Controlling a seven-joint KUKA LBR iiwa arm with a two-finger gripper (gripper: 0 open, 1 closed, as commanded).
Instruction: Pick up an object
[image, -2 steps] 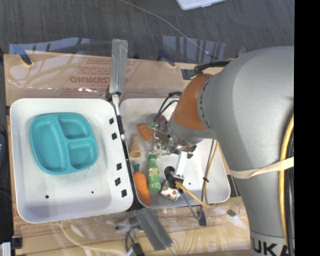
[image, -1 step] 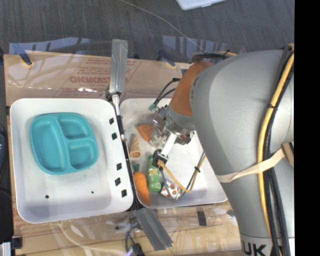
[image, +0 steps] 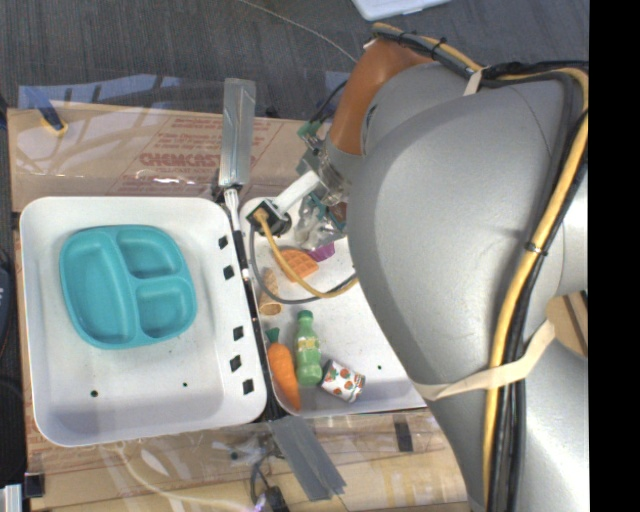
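Cardboard-covered desk (image: 150, 150), two white bins. Jaws (image: 318, 222) over right bin (image: 385, 385), opening not discernible. Orange carrot (image: 284, 373), green bottle (image: 307, 348) below jaws; teal divided tray (image: 127, 285) left.

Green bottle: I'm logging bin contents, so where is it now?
The green bottle lies in the right bin, near its front edge, between the carrot and the small can.

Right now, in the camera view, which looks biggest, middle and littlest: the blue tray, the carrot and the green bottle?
1. Blue tray, by far the biggest.
2. Carrot and green bottle look about the same length as they lie side by side, so I won't rank them.
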